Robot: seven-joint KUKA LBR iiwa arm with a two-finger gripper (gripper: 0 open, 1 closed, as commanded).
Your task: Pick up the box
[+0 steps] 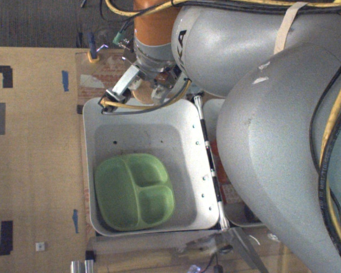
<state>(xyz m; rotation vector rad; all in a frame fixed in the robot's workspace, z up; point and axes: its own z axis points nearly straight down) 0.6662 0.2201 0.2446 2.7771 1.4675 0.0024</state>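
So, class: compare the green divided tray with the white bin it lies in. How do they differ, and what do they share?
The green tray is green, the white bin white. The tray is the smaller and lies inside the bin, near its front. The tray is split into three compartments; the bin is a single open well. Both are shallow with rounded corners.

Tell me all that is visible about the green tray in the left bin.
The green tray is a rounded, plastic-looking dish, matte light green, divided by raised ridges into three compartments: one long one on the left and two smaller ones on the right. It lies flat and upright on the floor of the left bin, in the near half, close to the bin's left and near walls. Nothing lies in it.
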